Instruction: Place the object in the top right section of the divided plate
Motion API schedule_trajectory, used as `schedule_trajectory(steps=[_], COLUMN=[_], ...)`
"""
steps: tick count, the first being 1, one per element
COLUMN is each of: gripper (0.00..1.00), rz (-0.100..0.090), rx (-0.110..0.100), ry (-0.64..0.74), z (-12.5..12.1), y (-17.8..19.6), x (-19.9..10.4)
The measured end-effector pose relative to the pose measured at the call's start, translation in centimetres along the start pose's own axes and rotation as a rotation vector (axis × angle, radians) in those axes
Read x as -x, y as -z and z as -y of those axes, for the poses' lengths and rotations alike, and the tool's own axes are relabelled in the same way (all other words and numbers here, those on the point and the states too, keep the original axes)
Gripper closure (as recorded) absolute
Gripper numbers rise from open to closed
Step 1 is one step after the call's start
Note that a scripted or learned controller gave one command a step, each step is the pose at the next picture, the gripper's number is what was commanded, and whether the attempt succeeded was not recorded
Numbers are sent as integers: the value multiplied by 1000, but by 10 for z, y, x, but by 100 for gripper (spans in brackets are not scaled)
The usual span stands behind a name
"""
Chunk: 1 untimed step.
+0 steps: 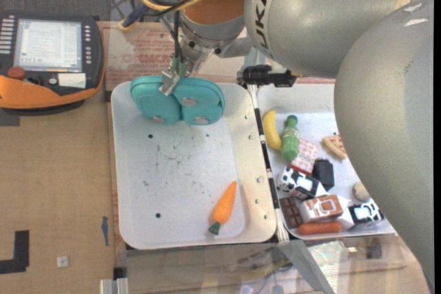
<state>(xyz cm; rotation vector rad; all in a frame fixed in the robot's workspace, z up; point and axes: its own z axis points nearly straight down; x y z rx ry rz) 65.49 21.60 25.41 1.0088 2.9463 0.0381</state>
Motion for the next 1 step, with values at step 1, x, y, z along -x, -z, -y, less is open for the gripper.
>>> schedule_trajectory(steps=[1], gripper=[100], rz=[-19], rx=[-31], ry=[111], z=[-3], y=[6], x=[-7])
